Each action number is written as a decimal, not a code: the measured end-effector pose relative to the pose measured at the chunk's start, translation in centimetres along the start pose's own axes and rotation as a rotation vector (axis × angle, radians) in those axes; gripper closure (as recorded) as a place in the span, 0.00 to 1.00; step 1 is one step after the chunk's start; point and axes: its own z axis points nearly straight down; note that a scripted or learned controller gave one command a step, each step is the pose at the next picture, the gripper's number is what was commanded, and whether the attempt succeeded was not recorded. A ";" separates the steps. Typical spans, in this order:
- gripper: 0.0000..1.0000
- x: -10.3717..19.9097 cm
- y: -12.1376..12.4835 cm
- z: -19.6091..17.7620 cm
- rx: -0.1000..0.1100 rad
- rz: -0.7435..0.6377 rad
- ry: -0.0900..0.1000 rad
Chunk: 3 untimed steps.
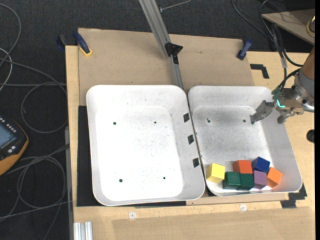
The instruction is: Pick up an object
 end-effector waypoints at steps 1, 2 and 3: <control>0.00 0.0 0.1 -0.3 -0.005 -0.001 -0.001; 0.00 -0.8 -0.3 4.5 0.000 0.001 -0.001; 0.00 -0.6 -0.7 10.8 0.002 0.000 0.001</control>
